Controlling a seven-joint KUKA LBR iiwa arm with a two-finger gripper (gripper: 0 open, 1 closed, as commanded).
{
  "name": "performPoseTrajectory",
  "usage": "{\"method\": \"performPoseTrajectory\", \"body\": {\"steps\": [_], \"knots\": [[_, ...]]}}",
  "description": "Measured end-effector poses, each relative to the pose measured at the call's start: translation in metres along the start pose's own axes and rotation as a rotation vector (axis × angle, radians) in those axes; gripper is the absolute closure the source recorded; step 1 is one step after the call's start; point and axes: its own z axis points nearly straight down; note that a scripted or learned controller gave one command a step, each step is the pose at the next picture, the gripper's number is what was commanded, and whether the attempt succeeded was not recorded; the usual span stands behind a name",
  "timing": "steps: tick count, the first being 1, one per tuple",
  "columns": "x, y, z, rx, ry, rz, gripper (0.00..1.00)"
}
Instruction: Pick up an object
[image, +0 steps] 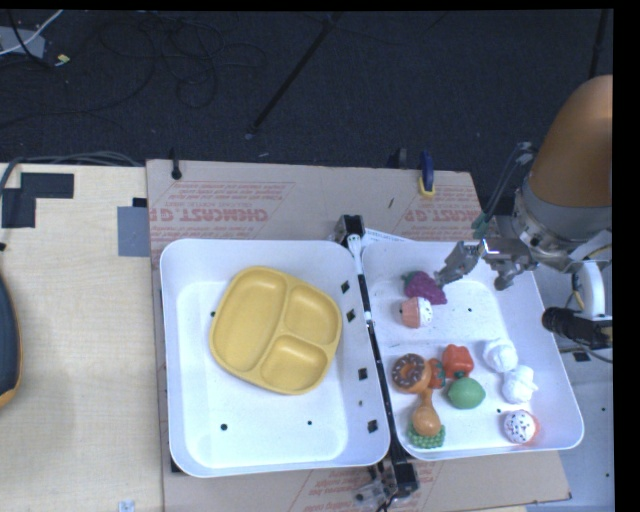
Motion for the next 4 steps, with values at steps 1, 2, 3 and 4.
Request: {"method": "performPoseTrajectory", "body": {"steps": [1,2,3,4], "knots": [[0.021,-0.032,-0.147,-0.015,-0.001,-0.002,0.0],[0.134,-0.061,-0.282,-0.017,0.004,-0.012,0.0],[0.13,-0.059,-0.282,0.003,-0.001,-0.007,1.0],[0.079,-0.098,-0.17,0.013,-0.001,0.005,1.0]]}}
